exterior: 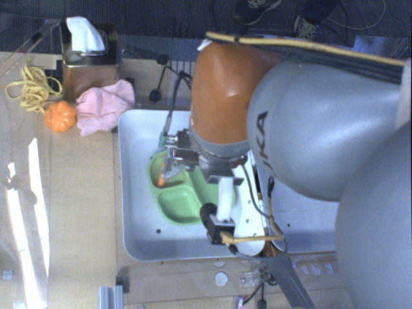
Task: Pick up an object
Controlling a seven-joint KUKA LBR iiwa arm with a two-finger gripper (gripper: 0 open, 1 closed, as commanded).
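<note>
A green divided tray (181, 205) lies in the left white bin (138, 172), partly under the arm. My gripper (170, 168) hangs low over the tray's upper left part, coming down from the orange wrist band (222, 95). A small orange piece (161, 182) sits at the tray's left edge, right at the gripper's tip; whether it is held cannot be made out. The arm covers the middle and right of the bin.
On the bench to the left lie a pink cloth (103, 106), a small orange pumpkin (60, 116) and a yellow cord tangle (31, 89). A brown tissue box (87, 60) stands behind them. The grey arm covers most of the right bin (302, 217).
</note>
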